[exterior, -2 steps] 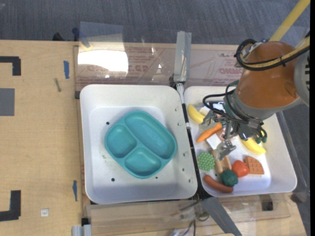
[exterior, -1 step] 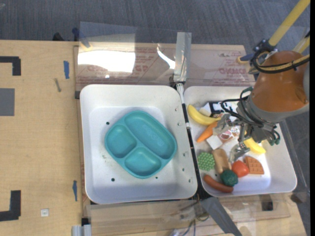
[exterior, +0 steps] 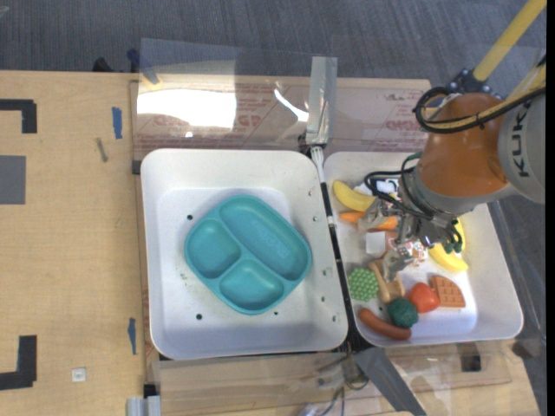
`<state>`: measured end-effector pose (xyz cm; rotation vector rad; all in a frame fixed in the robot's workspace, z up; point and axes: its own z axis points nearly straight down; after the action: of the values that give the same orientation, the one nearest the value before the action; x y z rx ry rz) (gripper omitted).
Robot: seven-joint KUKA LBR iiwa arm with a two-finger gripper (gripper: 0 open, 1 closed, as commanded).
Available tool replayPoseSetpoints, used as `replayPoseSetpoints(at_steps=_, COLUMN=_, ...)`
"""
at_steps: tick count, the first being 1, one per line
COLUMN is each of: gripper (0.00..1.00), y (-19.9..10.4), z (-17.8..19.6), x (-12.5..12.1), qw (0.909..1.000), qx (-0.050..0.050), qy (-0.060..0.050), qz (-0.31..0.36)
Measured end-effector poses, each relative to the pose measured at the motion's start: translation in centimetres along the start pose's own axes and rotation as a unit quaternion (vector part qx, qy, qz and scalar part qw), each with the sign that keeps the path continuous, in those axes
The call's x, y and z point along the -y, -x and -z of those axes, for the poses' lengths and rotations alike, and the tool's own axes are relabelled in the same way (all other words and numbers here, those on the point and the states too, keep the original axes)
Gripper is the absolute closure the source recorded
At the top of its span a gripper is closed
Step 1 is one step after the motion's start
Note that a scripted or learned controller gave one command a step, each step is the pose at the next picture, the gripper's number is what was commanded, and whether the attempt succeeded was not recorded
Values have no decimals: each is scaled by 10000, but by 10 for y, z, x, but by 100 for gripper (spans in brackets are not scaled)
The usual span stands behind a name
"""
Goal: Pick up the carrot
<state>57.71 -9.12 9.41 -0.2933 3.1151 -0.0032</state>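
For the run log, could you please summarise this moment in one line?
gripper: over right bin | carrot: in bin, not visibly grasped | teal plate: left bin

The floor [exterior: 260,7] along the top was dark grey carpet with a faint woven texture, and it showed again down the far right side. The bench [exterior: 65,232] was pale plywood, marked with black tape corners [exterior: 22,115] at the left edge, a grey square patch [exterior: 10,180] and small strips of blue tape [exterior: 117,121]. A clear plastic sheet [exterior: 225,102] lay across its upper part, catching a bright white glare from overhead light, with a metal bracket [exterior: 319,102] standing upright at its middle.
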Motion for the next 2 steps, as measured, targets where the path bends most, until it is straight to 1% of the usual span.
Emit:
replayPoseSetpoints(at_steps=1, gripper=100, y=3, z=13, x=0, qw=10000, qx=54, qy=-19, qz=7)
replayPoseSetpoints(at_steps=2, gripper=100, y=9, z=3, x=11, qw=9710, qx=51, qy=7, qz=-2390)
